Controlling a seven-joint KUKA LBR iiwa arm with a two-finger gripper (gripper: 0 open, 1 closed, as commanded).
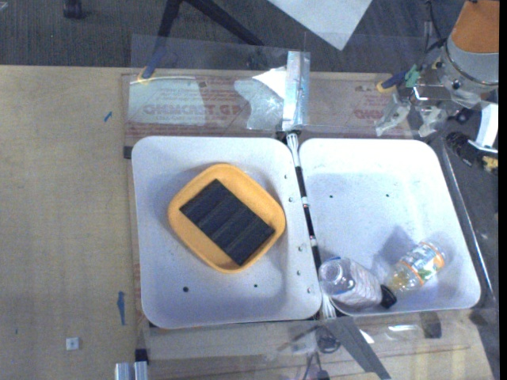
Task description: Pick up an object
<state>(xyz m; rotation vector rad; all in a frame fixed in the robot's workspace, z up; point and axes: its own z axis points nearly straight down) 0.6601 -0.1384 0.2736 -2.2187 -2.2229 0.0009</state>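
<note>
While the arm (pixel 475 34) sits at two o'clock beyond the bins, I cannot tell its grip state. I note two plastic bottles (pixel 380 279) at five o'clock in the right bin (pixel 372 172), and an orange dish (pixel 226 226) in the left bin (pixel 158 172).

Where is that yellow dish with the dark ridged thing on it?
The yellow dish lies in the left bin, near its middle, well apart from the two plastic bottles in the right bin.

Wooden bench (pixel 63 212) under two white bins (pixel 158 291)
</note>
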